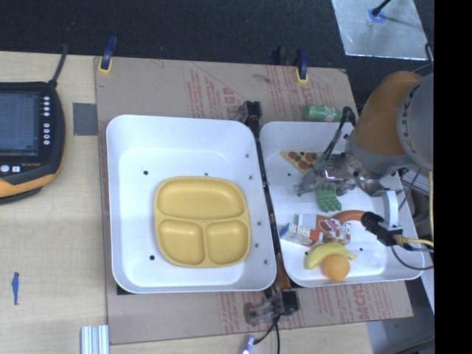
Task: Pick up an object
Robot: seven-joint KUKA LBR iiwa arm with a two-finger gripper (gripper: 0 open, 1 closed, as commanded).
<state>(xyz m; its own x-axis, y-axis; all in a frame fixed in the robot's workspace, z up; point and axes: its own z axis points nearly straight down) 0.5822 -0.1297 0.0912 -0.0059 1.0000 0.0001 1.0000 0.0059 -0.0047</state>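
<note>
My gripper (318, 179) hangs low in the right bin (295, 264), its grey fingers just above a green toy (327, 198). A pizza slice (300, 158) lies just up and left of the gripper. Toward the bin's front lie a small red and white carton (301, 233), a red and white packet (335, 229), an orange carrot-like piece (352, 216), a banana (321, 253) and an orange (336, 268). Nothing shows between the fingers.
The left bin (133, 146) holds a yellow divided tray (201, 220). A green bottle (322, 112) lies on the cardboard behind the right bin. A teach pendant (26, 139) rests at the far left. Black cables and a connector (383, 231) trail over the right bin's right side.
</note>
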